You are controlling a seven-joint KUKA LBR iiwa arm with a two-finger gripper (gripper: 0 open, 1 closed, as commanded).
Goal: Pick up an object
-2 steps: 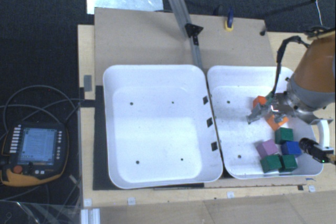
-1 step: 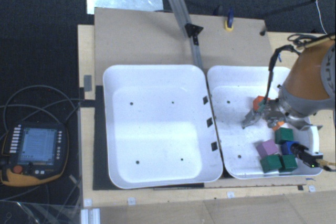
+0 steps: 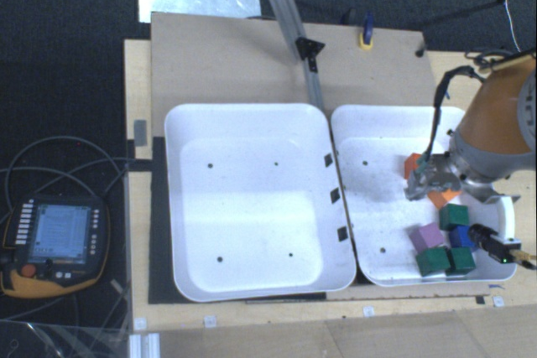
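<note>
Down in the right bin (image 3: 369, 130) the gripper (image 3: 422, 184) sits low on an orange block (image 3: 414, 164), touching it. I cannot tell how it is set or if it has the block. Nearer lie a purple block (image 3: 428, 236), green blocks (image 3: 435, 262) and a blue block (image 3: 460, 236), bunched together.

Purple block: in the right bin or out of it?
In. The purple block lies on the right bin floor near its front right corner, beside green blocks and a blue one.
</note>
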